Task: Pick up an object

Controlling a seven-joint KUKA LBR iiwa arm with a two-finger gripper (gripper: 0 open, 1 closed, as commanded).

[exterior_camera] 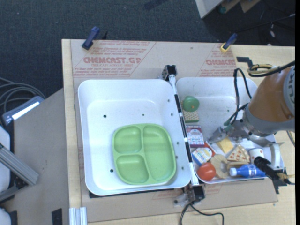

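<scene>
In the right bin you see a green round object (190, 103) near the far left corner, and toward the near edge a red tomato (206, 172), a pizza slice (238, 154) and a blue-white tube (247, 172) lying flat.

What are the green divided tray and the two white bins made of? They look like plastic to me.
Probably, yes. The green divided tray looks like moulded matte plastic: uniform colour, rounded compartments. The left bin and right bin look like thin, smooth white plastic with soft, rounded rims.
</scene>
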